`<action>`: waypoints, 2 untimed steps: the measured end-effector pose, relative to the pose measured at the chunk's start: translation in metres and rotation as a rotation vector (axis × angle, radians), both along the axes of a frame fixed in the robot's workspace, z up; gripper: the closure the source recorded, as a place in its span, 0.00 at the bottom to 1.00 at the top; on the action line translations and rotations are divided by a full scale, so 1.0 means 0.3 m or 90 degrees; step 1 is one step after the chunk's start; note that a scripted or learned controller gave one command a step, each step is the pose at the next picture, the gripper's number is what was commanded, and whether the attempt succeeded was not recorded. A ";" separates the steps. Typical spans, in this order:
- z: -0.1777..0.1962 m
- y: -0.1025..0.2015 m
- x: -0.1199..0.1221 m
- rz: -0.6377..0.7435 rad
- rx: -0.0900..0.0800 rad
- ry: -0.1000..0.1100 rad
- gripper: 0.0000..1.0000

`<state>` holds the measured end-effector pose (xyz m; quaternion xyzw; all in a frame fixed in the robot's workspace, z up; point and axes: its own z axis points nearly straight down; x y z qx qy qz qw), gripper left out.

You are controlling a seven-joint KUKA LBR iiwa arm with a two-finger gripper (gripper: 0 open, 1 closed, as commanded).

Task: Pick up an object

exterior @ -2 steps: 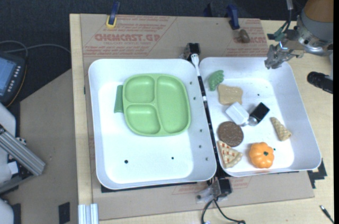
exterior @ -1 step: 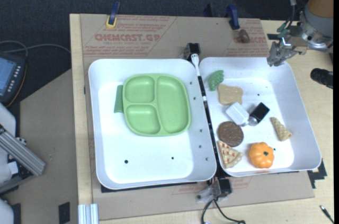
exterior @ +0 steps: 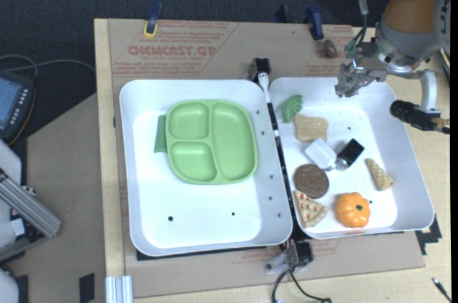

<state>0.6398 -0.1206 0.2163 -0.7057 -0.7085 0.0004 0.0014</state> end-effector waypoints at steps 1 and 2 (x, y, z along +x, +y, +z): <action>-0.003 0.143 -0.035 0.000 0.000 0.000 1.00; 0.042 0.312 -0.055 0.000 0.000 -0.001 1.00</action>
